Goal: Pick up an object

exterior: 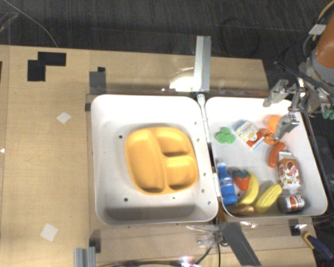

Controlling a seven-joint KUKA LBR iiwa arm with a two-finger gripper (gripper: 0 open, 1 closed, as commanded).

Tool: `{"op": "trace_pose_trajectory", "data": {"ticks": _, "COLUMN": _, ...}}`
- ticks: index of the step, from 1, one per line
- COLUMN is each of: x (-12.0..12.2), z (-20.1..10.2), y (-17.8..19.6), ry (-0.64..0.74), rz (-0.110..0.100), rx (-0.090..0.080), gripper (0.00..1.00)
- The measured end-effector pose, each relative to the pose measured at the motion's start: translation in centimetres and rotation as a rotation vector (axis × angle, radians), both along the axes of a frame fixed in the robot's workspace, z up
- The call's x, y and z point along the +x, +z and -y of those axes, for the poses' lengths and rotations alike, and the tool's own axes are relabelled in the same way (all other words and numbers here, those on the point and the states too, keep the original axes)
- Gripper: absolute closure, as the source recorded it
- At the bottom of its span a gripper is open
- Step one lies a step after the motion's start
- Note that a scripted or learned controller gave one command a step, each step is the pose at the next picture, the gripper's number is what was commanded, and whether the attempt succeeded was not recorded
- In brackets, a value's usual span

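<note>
The claw (283,105) hangs with its fingers spread wide over the back of the right bin (317,174), gripping nothing. An orange ball (273,121) lies just below and beside one fingertip, with the red sausage (274,153) nearer the front

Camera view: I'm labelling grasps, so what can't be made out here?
- Whether the hand holds anything: too small and blurred.
- The round orange object: partly covered by the hand.
- The brown item in the right white bin: hidden under the yellow toy bananas.
</note>
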State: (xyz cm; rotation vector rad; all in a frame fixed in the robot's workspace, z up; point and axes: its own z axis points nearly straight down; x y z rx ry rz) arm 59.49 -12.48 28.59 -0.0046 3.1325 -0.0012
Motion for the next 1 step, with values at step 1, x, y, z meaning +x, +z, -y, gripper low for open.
{"op": "trace_pose_trajectory", "data": {"ticks": 1, "x": 4.48, "z": -4.69, "y": -2.40, "ry": 0.153, "rz": 0.000, "rx": 0.001, "gripper": 0.00}}
